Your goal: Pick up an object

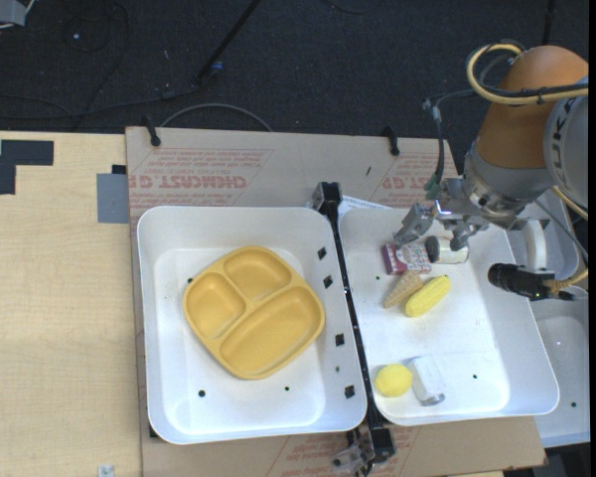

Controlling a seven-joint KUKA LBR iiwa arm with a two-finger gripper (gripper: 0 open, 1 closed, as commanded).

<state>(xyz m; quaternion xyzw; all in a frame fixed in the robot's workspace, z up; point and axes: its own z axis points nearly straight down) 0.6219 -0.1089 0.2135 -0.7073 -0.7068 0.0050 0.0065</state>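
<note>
Pincer (435, 229), fingers spread and holding nothing, poised over the small maroon packet (401, 257) near the right bin's (521, 391) far edge; packet probably light, best pinched across its flat sides.

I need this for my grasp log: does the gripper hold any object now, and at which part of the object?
Nothing is held. The gripper hangs open above the right bin, near the pink packet, with no object between its fingers.

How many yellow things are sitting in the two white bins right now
3: a divided tray in the left bin, a toy corn cob mid right bin, and a ball near its front edge. The gripper may hide more.
</note>
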